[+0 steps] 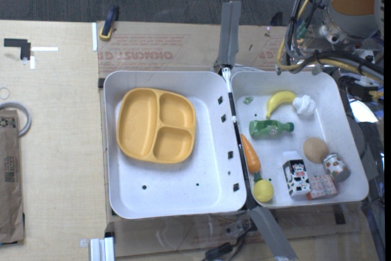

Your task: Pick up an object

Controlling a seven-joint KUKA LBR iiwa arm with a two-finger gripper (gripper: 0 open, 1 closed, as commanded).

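One cardboard sheet (183, 46) behind the bins bears mirrored red lettering, unreadable.

Open floor around plate (156, 125) (seemingly)

cardboard (183, 46) print (upside down), illegible

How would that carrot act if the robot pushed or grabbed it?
The carrot looks smooth and tapered, so it might slip from a pinch. Lying on its side against the right bin's wall, it would probably roll or pivot if nudged. It looks stiff, likely a light toy.
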